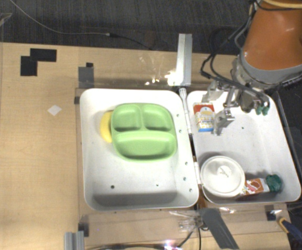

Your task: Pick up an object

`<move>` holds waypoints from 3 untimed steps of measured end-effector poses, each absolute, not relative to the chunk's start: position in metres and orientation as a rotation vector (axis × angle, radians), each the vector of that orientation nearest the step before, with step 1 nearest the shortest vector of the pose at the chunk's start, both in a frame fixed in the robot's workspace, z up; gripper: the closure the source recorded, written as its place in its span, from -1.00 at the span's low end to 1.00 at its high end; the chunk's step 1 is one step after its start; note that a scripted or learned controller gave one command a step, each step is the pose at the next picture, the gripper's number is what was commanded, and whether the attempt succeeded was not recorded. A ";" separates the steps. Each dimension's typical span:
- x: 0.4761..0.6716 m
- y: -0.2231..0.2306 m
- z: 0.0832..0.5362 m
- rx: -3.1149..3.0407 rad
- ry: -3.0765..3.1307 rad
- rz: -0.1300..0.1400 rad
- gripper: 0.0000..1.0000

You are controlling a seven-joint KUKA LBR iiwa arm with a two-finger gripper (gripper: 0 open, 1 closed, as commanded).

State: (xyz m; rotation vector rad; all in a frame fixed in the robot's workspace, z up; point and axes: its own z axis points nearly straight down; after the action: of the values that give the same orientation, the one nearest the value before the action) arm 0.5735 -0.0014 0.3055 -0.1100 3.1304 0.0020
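My gripper (219, 108) hangs over the back of the right bin (276, 139), below the arm's orange band. Its fingers stand apart, open, with nothing between them. Just to its left a small red, white and blue carton (204, 117) lies by the bin's left wall. A white round bowl (222, 175) sits at the front of that bin. Beside the bowl lies a bottle with a green cap (261, 185), on its side along the front right.
The left bin (135, 191) holds a green divided plate (142, 130). A yellow banana (105, 126) peeks out from under the plate's left edge. A metal post (184, 59) stands behind the gap between the bins. Cables run behind the right bin.
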 end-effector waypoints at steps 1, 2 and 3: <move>0.553 -0.001 0.361 -0.606 3.071 -0.001 1.00; 0.502 -0.049 0.353 -1.327 2.838 -0.005 1.00; 0.492 0.021 0.325 -1.356 2.824 -0.003 1.00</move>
State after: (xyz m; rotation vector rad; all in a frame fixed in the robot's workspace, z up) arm 0.4921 0.0213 0.3254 -1.3565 2.8236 -0.0028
